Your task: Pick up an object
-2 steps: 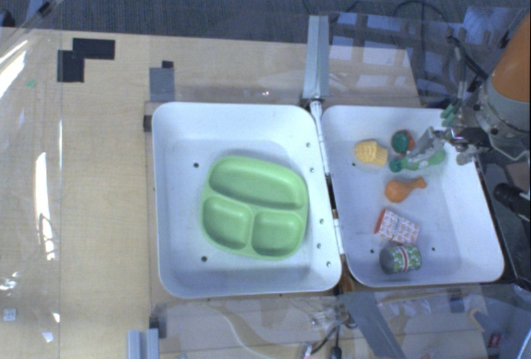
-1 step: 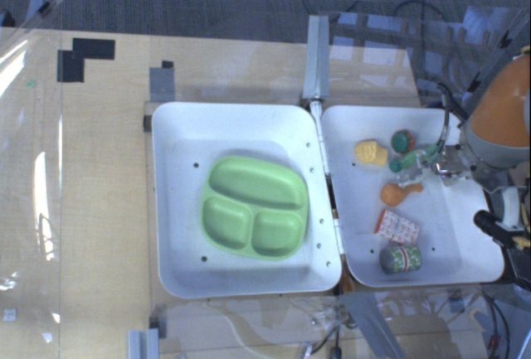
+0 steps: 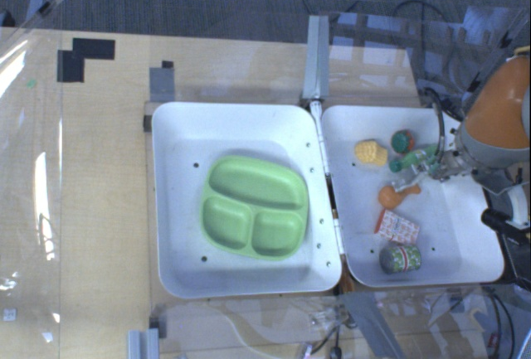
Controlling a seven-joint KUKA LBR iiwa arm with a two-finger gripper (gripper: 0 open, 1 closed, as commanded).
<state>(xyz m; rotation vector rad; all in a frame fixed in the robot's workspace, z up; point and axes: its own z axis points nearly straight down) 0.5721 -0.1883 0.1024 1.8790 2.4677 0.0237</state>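
The right bin (image 3: 473,254) holds several small objects. A yellow lumpy piece (image 3: 371,152) lies near its far left, and a green and red ball (image 3: 403,140) sits beside it. An orange carrot-like toy (image 3: 397,196) lies in the middle, with a red and white patterned packet (image 3: 397,226) and a small can (image 3: 401,259) on its side nearer the front. My gripper (image 3: 417,170) reaches in from the right, low over the bin, just above the orange toy and right of the ball. A small green thing (image 3: 411,159) shows at its tip; I cannot tell whether it is held.
The left bin (image 3: 178,183) contains a green divided plate (image 3: 254,206). A metal divider (image 3: 328,183) separates the two bins. The arm's orange band (image 3: 502,104) and grey wrist hang over the right bin's far right corner. Cables lie behind the bench.
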